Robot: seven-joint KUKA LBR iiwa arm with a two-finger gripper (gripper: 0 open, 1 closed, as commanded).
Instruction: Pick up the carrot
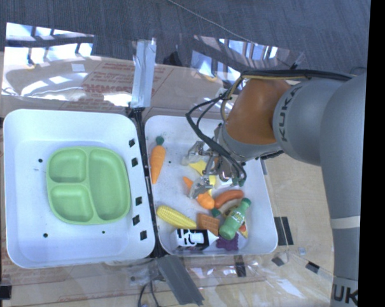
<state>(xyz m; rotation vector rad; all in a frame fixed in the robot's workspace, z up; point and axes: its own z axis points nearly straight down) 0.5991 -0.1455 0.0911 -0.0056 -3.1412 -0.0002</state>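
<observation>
A: The gripper [207,172] hovers low in the right bin [171,126], over the clutter near the bin's middle. How its jaws stand I cannot tell; the metal there is a blur against the toys.

B: And the carrot [157,162]?

A: At nine o'clock from the gripper, lying along the bin's left wall, green top toward twelve, tip toward six. Nothing touches it; the corn cob [176,216] lies well below, at about seven o'clock.

B: So what would a clean pick ask for?

A: My judgement: shift left toward nine o'clock, turn the jaws across the carrot's width, and come down on its thick upper half. The wall is close, so one finger needs room on that side or it may land on the rim.

B: Anything readable?

A: The arm [321,123] shows "KU" near the orange band [255,111], and "KU" again at the lower right. The cardboard [113,82] behind the bins carries red print, too faint to read. The green bottle [233,220] has a label, illegible.

B: The left bin [17,237] holds the green divided plate [88,184].
</observation>
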